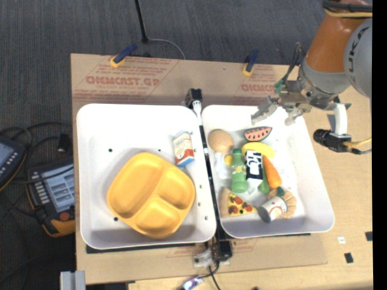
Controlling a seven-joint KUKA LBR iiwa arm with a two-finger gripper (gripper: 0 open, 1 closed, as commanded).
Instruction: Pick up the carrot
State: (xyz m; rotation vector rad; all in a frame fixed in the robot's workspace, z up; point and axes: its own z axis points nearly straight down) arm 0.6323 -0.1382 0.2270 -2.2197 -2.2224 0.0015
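**Ana:** Orange against white, that's the carrot [272, 173], lying in the right bin [319, 189] with its green top pointing toward the near edge. It's just right of the black-and-white carton [254, 165], touching or nearly so.

**Ben:** And the gripper [278, 109]?

**Ana:** Up at the far edge of that same bin, over the rim, well apart from the carrot. Its two fingers are spread wide, one out to the left, one to the right, with nothing between them.

**Ben:** Crowded bin down there.

**Ana:** Very. A watermelon slice [258, 134] sits just below the gripper, a brown egg [221, 140] to its left, a banana [259, 150] under the slice. A green bottle [238, 174] stands beside the carton. Near the front there's a pizza slice [238, 206], a small can [273, 209] and a pretzel [291, 200] close by the carrot's leafy end.

**Ben:** The other side?

**Ana:** The left bin [97, 138] holds a big yellow divided plate [151, 193], upside down, and a little milk carton [183, 148] by the divider.
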